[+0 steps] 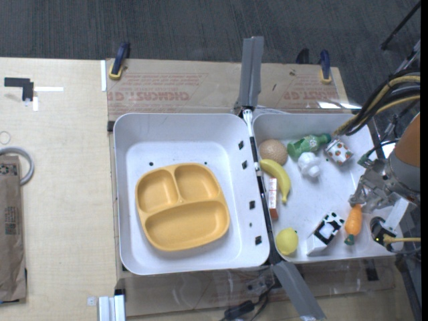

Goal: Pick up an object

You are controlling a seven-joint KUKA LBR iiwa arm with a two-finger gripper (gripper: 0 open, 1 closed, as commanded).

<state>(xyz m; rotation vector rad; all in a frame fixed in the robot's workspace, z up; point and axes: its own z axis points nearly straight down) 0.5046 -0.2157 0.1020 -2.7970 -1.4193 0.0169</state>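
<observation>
White plastic: two bins sat side by side on the tabletop (60, 179), the left bin (124, 199) and the right bin (314, 253) meeting at a shared middle wall.
Left bin: it carried a yellow divided plate (182, 206), lying flat near the middle.
Right bin: its loose pieces lay scattered, apart enough that each could probably be taken singly.
Far group: a brown ball (273, 151), a green toy (309, 143), a white lump (309, 166) and a spotted piece (340, 152) lay toward the far wall.
Left side: a banana (279, 178) lay along the middle wall, with a lemon (287, 241) at the near left corner.
Near side: a black-and-white block (327, 229) sat just left of a carrot (353, 223).
Claw (372, 191): it hung at the right side of the right bin, just above and right of the carrot; whether wide or narrow I cannot tell.
Likely target: the carrot, being closest, though nothing was seen held.
</observation>
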